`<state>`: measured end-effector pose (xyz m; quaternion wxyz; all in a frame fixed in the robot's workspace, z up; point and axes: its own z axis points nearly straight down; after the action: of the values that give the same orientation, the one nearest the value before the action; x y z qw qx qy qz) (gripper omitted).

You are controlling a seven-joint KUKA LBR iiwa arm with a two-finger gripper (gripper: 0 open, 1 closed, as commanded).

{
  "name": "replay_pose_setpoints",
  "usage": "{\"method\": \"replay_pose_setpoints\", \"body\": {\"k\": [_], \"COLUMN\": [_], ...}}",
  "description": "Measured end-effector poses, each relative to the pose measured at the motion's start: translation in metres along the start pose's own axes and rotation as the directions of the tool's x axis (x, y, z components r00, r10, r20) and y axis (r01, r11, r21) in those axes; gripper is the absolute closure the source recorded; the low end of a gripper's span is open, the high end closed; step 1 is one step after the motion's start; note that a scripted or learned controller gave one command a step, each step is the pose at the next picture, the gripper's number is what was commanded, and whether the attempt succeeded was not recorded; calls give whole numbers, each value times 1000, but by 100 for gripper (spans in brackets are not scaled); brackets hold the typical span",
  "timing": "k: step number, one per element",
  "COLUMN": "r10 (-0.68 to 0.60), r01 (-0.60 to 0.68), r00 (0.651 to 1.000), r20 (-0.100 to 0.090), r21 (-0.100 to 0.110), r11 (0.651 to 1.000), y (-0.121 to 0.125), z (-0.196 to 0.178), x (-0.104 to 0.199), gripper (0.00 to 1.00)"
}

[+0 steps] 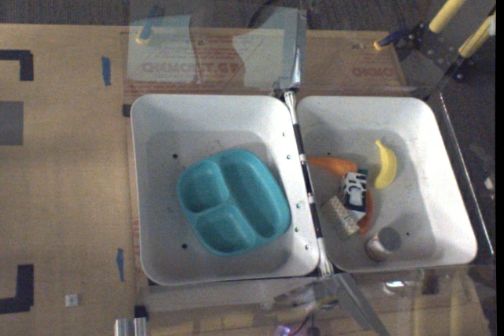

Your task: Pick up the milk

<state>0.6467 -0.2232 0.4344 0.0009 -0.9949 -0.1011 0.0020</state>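
The milk (355, 190) is a small carton with a black-and-white cow pattern. It lies in the right bin (429, 138), near that bin's left-middle. An orange carrot (334, 164) lies just up-left of it, and another orange piece (367, 216) runs along its lower right side. A yellow banana (385, 164) sits to its upper right.
A tan ridged piece (341, 216) lies below the milk, and a grey cup (380, 245) sits near the right bin's front. The left bin (157, 130) holds a teal divided plate (231, 201). Yellow clamps (457, 0) stand at the upper right.
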Motion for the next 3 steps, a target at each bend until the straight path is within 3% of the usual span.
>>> {"method": "replay_pose_setpoints", "body": {"k": [1, 2, 3], "r10": [-4, -1, -10], "r01": [4, 1, 10], "r00": [1000, 1000, 1000], "r20": [0, -2, -2], "r21": [-1, 0, -1], "r11": [1000, 1000, 1000], "y": [-1, -6, -14], "z": [-10, 158, 3], "x": [1, -15, -77], "gripper": [100, 100, 100]}}
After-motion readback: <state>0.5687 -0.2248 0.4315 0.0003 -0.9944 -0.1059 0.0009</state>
